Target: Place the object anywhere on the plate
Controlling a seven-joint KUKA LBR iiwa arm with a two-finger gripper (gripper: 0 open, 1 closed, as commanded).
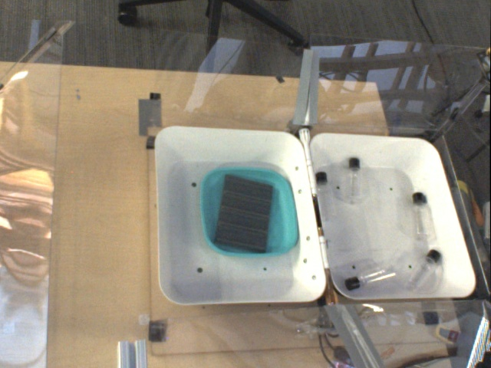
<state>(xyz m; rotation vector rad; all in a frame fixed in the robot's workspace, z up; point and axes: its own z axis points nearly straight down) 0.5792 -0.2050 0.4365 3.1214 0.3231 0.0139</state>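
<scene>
A dark grey ribbed block (245, 212) lies flat on the teal square plate (287, 225), which sits in the left white bin (176, 228) on the wooden worktop (92, 228). The right white bin (437, 205) beside it holds clear tubes with black caps (368, 277).

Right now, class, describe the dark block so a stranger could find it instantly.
Two white bins sit side by side; take the left bin. A teal plate lies in its middle, and the dark grey ridged block rests on it, the one dark thing there.
</scene>
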